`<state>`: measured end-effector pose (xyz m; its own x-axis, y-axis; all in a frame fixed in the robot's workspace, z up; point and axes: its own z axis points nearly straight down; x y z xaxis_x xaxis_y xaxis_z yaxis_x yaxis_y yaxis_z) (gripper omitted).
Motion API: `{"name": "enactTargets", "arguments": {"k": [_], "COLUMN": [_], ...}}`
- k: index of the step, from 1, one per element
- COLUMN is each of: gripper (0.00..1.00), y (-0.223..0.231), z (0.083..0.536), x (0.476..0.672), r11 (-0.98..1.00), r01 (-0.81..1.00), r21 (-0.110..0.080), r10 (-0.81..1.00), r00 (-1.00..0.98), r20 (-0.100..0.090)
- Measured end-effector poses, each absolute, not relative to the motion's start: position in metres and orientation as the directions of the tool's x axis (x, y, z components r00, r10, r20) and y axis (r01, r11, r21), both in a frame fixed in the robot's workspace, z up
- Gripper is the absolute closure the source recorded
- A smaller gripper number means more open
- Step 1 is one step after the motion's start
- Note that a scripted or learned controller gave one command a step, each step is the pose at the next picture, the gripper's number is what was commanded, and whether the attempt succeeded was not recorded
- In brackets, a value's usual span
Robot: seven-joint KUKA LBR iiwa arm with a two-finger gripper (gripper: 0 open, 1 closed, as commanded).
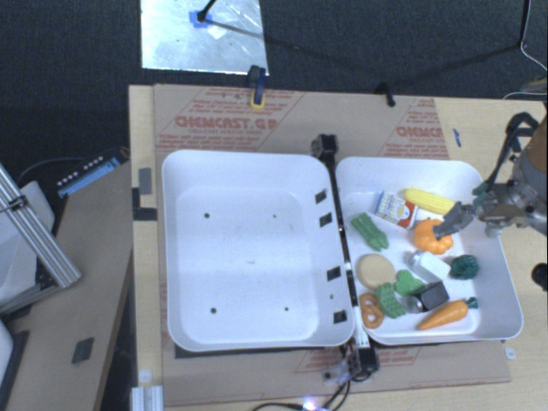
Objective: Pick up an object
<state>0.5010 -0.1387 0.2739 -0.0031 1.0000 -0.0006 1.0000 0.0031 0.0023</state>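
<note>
My gripper [451, 222] reaches into the right bin [490, 255] from the right and hangs just over an orange fruit [431, 239], partly covering its upper right side. Close by lie a yellow corn cob [428, 200], a small white, red and blue carton [393, 207], a green pickle [370, 230] and a dark green broccoli [464, 266]. Nearer the front are a tan cookie [375, 271], a pretzel [372, 309], a black block [434, 295] and a carrot [445, 314].
The left bin [248, 247] stands beside the right one, with a black hinge strip [341, 247] between them. Both rest on a cardboard sheet [223, 118]. A yellow and blue clamp [257, 86] sits at the back edge.
</note>
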Motion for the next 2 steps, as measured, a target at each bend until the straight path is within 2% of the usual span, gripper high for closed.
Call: {"name": "enactTargets", "arguments": {"k": [1,2], "gripper": [1.00,1.00], "y": [-0.139,-0.021], "z": [0.285,0.369], "x": [0.502,0.488], "r11": [0.006,0.015], "r01": [1.000,1.000], "r21": [0.006,0.012], "r10": [1.000,1.000], "r00": [-0.006,-0.015], "r20": [-0.001,0.002]}}
